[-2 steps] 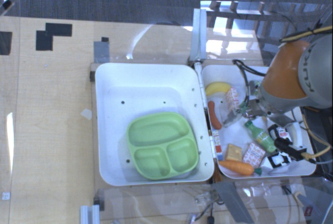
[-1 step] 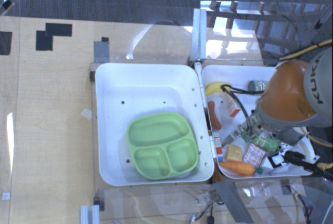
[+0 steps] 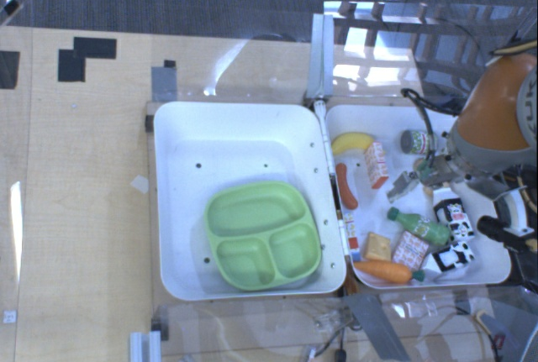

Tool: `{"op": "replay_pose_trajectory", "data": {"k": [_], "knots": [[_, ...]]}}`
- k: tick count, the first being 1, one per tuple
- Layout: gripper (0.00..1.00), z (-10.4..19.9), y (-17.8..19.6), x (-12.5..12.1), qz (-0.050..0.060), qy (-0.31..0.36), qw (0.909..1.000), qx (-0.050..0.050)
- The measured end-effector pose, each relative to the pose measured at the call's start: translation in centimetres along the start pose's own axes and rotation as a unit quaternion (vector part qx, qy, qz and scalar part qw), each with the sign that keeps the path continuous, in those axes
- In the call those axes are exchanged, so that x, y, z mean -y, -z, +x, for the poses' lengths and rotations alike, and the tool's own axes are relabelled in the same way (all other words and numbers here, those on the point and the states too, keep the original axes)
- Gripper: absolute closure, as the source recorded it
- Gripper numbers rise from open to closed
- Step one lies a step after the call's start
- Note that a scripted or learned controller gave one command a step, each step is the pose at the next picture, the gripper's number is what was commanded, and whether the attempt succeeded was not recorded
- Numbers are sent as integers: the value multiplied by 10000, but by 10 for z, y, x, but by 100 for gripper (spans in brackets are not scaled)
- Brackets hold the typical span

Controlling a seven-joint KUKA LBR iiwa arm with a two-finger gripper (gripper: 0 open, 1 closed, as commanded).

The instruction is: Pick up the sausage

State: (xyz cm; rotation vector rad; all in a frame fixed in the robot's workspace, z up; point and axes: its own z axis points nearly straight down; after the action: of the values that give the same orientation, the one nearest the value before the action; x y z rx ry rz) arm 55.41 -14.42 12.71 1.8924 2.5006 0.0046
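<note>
— Red-brown and slim, your sausage [image 3: 346, 186] lies along the left wall of the right bin [image 3: 501, 268], lengthwise, with bare white floor between it and the gripper [image 3: 418, 178]; do you see it?

— You have it right; above its top end sits a yellow banana [image 3: 353, 143], and just to its right stands a small orange-and-white carton [image 3: 376, 165], near but apart from it.

— And the claw?

— You will find it further right, over the middle of that bin, hanging from the arm's orange band [image 3: 498, 106]; its fingers look spread, with nothing between them.

— What crowds the place?

— Below the claw you have a green bottle [image 3: 420, 227] lying tilted; beside it a black-and-white cow-patterned piece [image 3: 455, 236]; toward the front wall a carrot [image 3: 387, 271], a tan cracker-like block [image 3: 379, 247] and a pinkish packet [image 3: 410, 250]; a small can [image 3: 415, 141] rests near the back. In the left bin [image 3: 176, 184] you have a green divided tray [image 3: 263, 233], well apart from the sausage.
</note>
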Motion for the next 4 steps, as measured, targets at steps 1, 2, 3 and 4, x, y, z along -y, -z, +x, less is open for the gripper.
{"op": "replay_pose_trajectory", "data": {"k": [1, 2, 3, 4], "knots": [[0, 44, -36, 8, -40, 2016, 9795, 28], [100, 45, -24, 5, -74, 2016, 9794, 41], [100, 45, -12, 2, -110, 2014, 9794, 61], [0, 45, -12, 2, -108, 2015, 9794, 60]]}}
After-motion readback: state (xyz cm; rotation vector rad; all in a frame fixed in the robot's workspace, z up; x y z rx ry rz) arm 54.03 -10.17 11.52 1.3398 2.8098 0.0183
